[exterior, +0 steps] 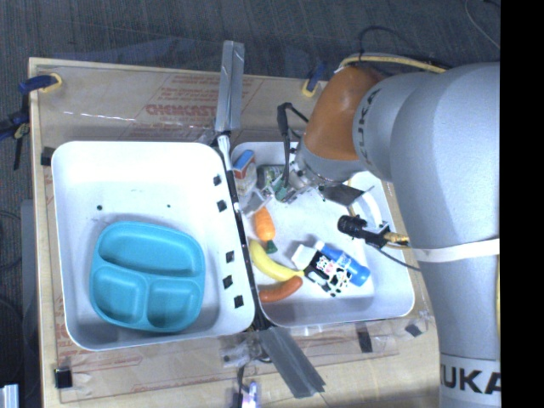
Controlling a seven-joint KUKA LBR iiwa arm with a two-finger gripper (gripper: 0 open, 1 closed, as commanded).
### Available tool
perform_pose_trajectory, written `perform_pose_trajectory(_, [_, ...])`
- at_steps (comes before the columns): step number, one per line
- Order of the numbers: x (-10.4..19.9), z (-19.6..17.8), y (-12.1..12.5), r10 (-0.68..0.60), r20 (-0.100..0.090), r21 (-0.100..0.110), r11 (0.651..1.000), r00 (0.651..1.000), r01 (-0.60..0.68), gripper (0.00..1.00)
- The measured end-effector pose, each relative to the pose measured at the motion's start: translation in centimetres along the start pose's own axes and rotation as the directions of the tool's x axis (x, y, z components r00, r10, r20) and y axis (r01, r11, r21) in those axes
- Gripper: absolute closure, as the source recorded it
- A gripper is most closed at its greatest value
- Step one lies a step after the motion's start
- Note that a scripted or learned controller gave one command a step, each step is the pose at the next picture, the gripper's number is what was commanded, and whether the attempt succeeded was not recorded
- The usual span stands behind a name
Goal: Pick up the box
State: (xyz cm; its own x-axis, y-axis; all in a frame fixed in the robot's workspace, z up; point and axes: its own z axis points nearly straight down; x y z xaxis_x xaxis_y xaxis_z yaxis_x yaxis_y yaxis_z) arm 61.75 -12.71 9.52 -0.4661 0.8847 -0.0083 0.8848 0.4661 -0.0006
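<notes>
1. Fingers of the gripper (283, 187) sit low at the back of the right bin (387, 300), in shadow under the wrist, and it cannot be told whether they stand wide or narrow, or whether anything is between them.
2. Above the gripper, the orange band (333, 117) and the grey arm (442, 168) fill the right side of the view and cover the bin's far right corner.
3. Two box-like things lie in the right bin.
4. One is a small box (244, 170) with a blue top and red on its face, standing in the back left corner against the wall between the bins, just left of the gripper but apart from it.
5. Its neighbour, between it and the gripper, is a small greenish object (270, 178), too blurred to name.
6. The other is a blue box (337, 271) with a black-and-white patch, lying on its side near the front of the bin, well apart from the gripper.
7. A white block (302, 252) touches the blue box's left end.
8. Left of these, a carrot (264, 223), a banana (270, 262) and a reddish sausage (280, 290) lie in a row along the left wall.
9. The left bin (127, 172) holds a blue divided tray (149, 274) toward its front.
</notes>
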Motion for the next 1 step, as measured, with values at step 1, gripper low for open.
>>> perform_pose_trajectory(1, [2.12, -1.21, -5.74, 0.150, -0.010, 0.002, 0.989, 0.989, -0.150, 0.00])
